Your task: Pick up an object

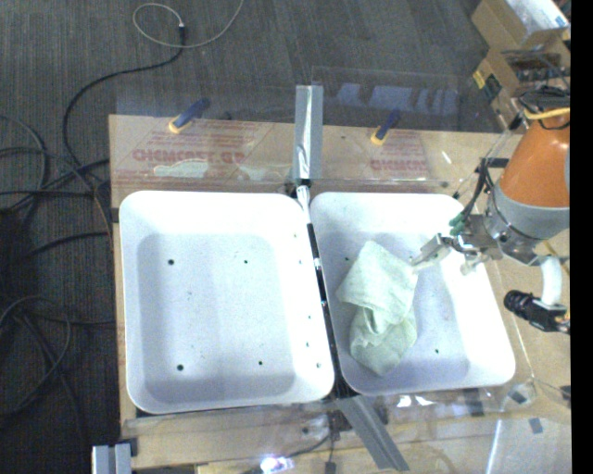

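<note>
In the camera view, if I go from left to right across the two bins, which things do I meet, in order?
Left bin → divider between the bins → green cloth lying in the right bin → gripper → the arm's orange band.

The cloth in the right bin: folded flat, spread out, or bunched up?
Bunched up. The pale green cloth lies crumpled in the right bin, with uneven folds and overlapping layers, not flat.

Robotics lab: plywood bench [130,148] on grey carpet [56,56], two white bins [222,208] clamped side by side, loose black cables [37,231], cardboard boxes [514,28] behind
</note>
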You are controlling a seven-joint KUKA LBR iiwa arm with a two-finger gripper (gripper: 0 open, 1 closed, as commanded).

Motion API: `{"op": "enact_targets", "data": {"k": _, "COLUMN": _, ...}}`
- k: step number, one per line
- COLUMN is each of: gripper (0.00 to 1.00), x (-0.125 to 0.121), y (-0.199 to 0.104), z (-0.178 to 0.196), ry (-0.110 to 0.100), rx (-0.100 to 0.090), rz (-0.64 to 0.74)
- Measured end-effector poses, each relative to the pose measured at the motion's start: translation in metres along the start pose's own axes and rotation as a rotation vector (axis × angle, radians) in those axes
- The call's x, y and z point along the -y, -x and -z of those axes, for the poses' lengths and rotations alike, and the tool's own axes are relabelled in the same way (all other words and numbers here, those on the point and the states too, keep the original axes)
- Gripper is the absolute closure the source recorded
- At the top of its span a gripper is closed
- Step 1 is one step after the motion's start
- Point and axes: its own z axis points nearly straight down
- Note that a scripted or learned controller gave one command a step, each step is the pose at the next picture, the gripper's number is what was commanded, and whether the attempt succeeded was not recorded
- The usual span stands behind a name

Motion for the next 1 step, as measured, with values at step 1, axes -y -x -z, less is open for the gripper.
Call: {"op": "enact_targets", "data": {"k": 1, "gripper": 0.0, "x": -0.0045, "y": 0.0467, "z": 0.0252, "ry": 0.001, "rx": 0.003, "rz": -0.128}}
